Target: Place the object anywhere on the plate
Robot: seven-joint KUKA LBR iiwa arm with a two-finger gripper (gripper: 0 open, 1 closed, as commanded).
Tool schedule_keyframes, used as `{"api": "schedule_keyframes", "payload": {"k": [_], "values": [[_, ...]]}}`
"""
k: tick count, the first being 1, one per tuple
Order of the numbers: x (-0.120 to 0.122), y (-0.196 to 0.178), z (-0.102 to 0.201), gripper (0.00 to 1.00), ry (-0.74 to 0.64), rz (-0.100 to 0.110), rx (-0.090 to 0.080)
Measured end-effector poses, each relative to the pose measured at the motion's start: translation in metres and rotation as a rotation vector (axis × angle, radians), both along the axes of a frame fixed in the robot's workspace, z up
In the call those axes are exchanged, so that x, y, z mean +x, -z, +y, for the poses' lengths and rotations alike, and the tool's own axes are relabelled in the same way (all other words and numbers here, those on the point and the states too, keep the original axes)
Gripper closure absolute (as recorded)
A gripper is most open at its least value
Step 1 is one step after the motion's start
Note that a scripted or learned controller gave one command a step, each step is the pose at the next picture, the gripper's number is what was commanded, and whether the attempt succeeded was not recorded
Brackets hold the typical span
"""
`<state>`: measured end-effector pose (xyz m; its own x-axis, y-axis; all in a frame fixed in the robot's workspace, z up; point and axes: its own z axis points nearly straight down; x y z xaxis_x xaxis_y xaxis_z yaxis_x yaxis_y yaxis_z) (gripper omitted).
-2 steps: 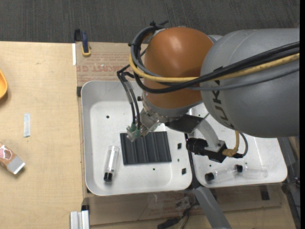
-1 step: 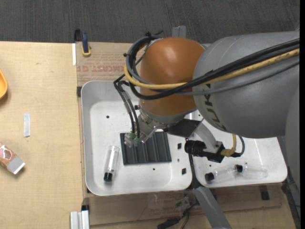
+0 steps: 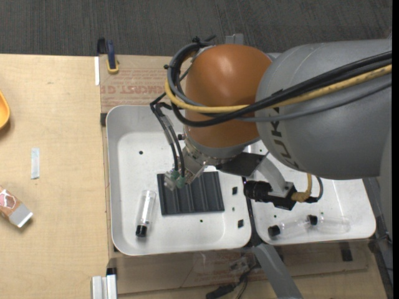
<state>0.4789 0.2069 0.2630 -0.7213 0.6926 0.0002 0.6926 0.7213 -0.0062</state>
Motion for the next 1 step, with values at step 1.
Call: {"api": "schedule_keyframes", "payload": {"k": [1], "values": [[0.0012,-0.0082,-0.0016,1.00,0.004,0.001,-0.002]]}}
